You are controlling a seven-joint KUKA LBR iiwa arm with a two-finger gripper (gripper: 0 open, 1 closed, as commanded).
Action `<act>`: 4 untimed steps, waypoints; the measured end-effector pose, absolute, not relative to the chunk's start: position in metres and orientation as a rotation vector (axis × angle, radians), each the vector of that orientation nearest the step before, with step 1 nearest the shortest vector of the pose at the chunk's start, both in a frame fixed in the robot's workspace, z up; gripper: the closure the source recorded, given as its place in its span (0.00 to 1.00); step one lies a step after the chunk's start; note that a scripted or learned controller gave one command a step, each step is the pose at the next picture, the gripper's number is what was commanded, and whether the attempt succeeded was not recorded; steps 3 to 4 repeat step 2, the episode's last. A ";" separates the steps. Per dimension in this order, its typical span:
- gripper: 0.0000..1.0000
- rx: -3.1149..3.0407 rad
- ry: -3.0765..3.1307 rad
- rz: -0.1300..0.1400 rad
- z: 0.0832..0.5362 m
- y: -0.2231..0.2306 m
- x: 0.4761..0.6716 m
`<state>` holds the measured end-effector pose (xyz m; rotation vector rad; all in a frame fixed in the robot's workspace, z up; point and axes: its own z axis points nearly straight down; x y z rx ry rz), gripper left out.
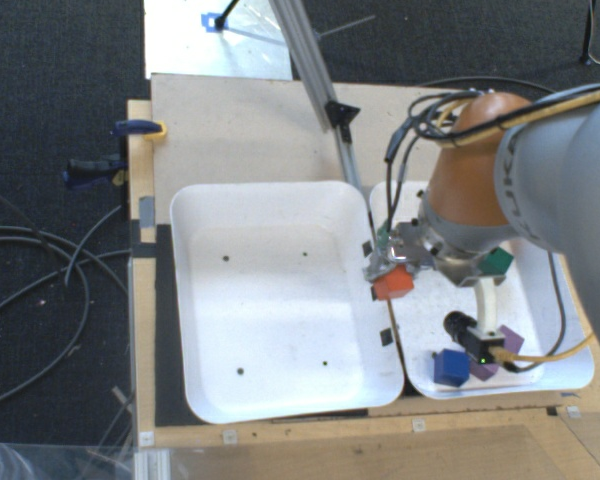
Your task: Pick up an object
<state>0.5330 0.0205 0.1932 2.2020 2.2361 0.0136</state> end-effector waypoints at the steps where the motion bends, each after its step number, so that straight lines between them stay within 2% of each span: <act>1: 1.00 2.208 2.238 0.004 0.200 0.083 0.528; 2: 1.00 2.215 2.225 0.000 0.190 0.073 0.547; 4: 1.00 2.215 2.225 0.000 0.190 0.073 0.547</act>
